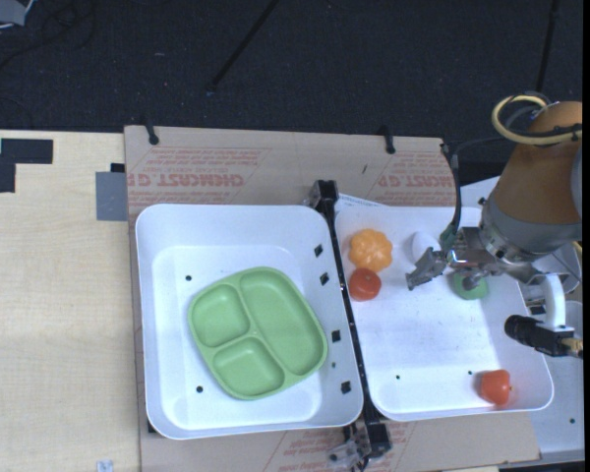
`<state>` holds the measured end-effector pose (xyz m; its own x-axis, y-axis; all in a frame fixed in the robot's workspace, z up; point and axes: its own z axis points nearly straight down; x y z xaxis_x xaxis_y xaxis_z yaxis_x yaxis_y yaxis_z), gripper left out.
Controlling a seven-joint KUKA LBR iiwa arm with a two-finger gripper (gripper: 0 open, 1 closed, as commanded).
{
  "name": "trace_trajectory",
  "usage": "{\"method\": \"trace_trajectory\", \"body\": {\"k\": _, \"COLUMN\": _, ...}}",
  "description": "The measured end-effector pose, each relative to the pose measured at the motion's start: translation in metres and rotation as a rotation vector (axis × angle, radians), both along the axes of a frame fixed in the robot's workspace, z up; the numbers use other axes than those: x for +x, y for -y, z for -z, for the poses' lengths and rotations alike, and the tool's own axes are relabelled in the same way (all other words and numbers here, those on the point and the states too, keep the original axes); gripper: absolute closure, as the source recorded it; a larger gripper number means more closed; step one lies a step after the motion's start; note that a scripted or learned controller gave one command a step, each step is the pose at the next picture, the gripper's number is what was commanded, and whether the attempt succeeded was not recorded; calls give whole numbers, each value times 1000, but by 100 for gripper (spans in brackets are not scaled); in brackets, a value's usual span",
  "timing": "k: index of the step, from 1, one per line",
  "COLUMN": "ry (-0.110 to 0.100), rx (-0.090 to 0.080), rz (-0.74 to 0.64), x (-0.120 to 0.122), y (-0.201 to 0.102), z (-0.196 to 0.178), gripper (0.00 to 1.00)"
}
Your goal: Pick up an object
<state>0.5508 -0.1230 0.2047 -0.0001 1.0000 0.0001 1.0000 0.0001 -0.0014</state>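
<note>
Gripper [442, 266]: low over the right bin [423, 382], fingers spread, gripping nothing.
Green object [469, 285]: just beside it, toward the arm.
Orange fruit [371, 249]: left of it.
Red ball [364, 285]: left, slightly nearer.

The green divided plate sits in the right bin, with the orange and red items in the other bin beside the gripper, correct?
Not quite. The camera view shows the green divided plate in the left bin, not the right one. The rest holds: the orange item and the red items lie in the other bin, where the gripper is.
</note>
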Motion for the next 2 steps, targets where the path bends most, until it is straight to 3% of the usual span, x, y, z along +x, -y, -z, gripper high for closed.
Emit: {"method": "trace_trajectory", "body": {"k": 2, "ry": -7, "rx": 2, "rz": 0, "x": -1, "y": 0, "z": 107, "gripper": 0}}
